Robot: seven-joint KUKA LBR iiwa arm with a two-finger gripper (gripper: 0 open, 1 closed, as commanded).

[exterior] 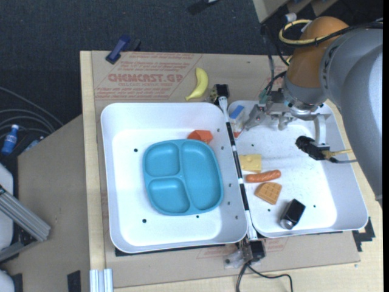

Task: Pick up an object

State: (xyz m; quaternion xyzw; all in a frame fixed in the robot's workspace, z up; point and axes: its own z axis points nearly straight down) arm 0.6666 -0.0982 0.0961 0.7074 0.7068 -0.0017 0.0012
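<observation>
Camera view, grey arm's two-finger gripper [271, 115] upper right of frame, finger state unclear, over right white bin [340, 215], above yellow cheese slice [250, 162].

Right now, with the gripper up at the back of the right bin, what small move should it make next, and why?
Probably a short move toward the bin's front, then down over the cheese. The gripper sits at the back of the right bin with nothing visible between its fingers, and the cheese, with the sausage and cracker just past it, is the nearest pickable thing.
</observation>
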